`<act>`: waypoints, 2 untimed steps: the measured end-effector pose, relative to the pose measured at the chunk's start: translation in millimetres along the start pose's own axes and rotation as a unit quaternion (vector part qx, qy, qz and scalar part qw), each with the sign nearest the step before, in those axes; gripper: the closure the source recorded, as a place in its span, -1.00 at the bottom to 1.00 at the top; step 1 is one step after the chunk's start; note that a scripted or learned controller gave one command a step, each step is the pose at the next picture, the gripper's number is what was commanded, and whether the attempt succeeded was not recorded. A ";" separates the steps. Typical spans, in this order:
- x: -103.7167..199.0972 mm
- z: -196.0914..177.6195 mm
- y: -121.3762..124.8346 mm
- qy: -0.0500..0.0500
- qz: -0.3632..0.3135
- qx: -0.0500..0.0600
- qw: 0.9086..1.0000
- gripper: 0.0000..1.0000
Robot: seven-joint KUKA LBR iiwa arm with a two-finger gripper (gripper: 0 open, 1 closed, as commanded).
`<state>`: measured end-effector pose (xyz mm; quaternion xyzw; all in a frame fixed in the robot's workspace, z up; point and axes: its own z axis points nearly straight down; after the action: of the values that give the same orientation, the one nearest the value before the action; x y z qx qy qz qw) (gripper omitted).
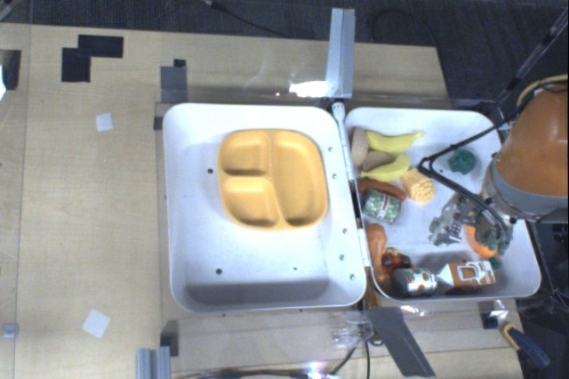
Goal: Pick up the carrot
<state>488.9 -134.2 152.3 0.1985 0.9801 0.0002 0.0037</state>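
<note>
While the gripper [458, 224] hangs low in the right bin [524, 279], the carrot [484, 237] lies just beside its fingers, whose opening I cannot tell.

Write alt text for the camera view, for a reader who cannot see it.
The arm's claw is low in the right bin, beside an orange carrot, amid bananas, corn and other toy food along the bin's edges. The left bin holds a yellow divided plate.

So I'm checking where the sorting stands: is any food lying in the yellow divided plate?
No: the yellow divided plate in the left bin has bare compartments, and the food lies in the right bin.
</note>
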 end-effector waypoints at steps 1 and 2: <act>13.9 2.7 33.7 0.001 0.010 -0.001 1.000 1.00; -11.6 62.2 -12.4 -0.002 0.121 -0.002 0.993 1.00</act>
<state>495.2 -150.2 90.2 0.3157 0.9489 0.0022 0.0055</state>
